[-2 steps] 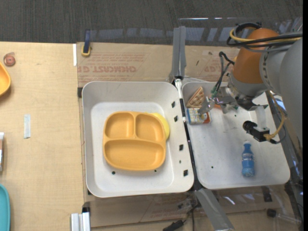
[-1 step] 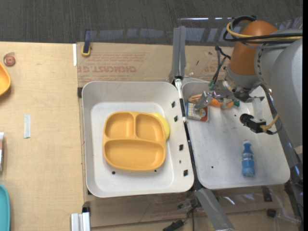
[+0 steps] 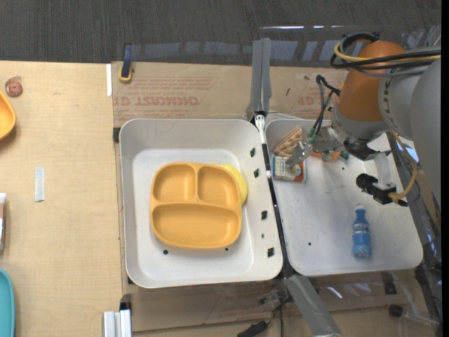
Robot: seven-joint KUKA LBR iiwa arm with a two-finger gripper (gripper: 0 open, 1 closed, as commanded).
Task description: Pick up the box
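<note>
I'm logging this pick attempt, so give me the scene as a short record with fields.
left bin: holds a yellow divided plate
right bin: holds the box, a blue bottle, a wooden item
box: by the bin's left wall, near its back corner
gripper: just above the box's right end; grasp cannot be judged
bottle: lying near the front right

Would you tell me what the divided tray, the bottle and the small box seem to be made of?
Divided tray: likely matte moulded plastic, uniform orange, rounded edges. Bottle: clear blue-tinted plastic, see-through. Box: probably printed cardboard, flat faces with coloured graphics.
</note>
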